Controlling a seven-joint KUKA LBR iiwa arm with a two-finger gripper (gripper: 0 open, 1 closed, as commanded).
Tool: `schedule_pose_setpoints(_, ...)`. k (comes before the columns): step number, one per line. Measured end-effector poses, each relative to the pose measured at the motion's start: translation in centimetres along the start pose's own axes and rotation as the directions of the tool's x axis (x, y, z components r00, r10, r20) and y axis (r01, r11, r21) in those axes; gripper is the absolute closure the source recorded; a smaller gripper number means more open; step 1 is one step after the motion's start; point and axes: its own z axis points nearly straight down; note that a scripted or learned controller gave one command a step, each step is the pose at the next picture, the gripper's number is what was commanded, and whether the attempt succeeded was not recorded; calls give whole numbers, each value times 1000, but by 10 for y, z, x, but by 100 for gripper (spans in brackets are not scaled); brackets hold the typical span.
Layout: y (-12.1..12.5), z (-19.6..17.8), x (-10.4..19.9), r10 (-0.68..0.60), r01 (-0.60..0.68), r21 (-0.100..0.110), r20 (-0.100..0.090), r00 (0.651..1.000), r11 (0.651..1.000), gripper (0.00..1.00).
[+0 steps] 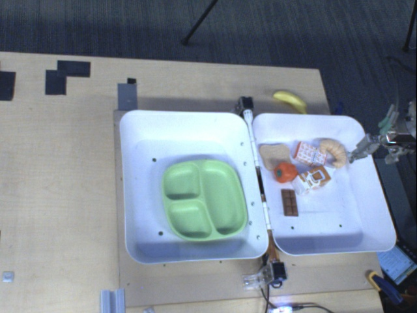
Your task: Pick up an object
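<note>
Well, my gripper [359,151] sits at the far right rim of the right bin [339,230], low and just beside the pastry [333,150]. From this angle I cannot tell whether it is spread or pressed together, and nothing shows caught in it.

All the pickings lie bunched in the upper half of that bin. The pastry is nearest me, with the box [307,152] touching its left side. The bread [273,153] is further left, the tomato [285,171] below the bread, the carton [316,177] below the box, and the bar [290,202] lies apart, lower down. The left bin [143,175] holds just a green tray [203,199].

I'd go for the pastry. It looks like a light toy, curved and probably smooth, so it could squirt out of a pinch across its rounded back. Better to close across the narrow middle of the curve, straight down. The box crowds its left side, so a sloppy descent may nudge both. The bar looks flat and thin, hard to get under. The tomato is round and would likely roll.
</note>
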Motion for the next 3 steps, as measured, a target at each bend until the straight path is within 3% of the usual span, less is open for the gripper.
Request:
schedule_pose_setpoints(1,8,146,19,3,-3,-12,2,1000,1000,0)
schedule_pose_setpoints(3,4,153,47,2,-2,-26,3,1000,1000,0)
